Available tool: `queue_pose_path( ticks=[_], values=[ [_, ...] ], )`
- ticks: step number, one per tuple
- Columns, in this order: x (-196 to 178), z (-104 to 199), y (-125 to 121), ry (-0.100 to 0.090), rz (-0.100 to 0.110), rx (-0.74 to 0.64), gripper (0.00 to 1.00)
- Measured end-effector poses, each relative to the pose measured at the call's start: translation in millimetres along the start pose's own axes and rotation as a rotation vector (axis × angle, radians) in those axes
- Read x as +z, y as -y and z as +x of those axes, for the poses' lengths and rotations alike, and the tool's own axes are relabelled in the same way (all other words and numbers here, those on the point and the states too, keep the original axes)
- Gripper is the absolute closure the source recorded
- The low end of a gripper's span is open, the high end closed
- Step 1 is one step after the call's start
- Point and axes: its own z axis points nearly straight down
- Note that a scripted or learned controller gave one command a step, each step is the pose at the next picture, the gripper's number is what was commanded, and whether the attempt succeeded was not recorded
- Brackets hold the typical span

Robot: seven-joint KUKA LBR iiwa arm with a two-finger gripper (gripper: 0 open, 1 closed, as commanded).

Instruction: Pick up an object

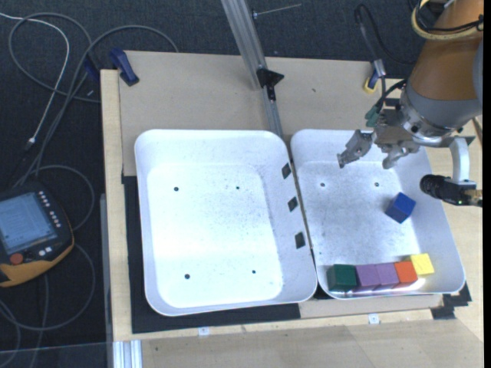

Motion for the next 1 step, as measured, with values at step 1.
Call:
queue_pose_path(
  ticks=[1],
  values=[
    [-49.8, -80.0, 39.8, 0.007, -0.008, 0.008, 0.00]
  ],
)
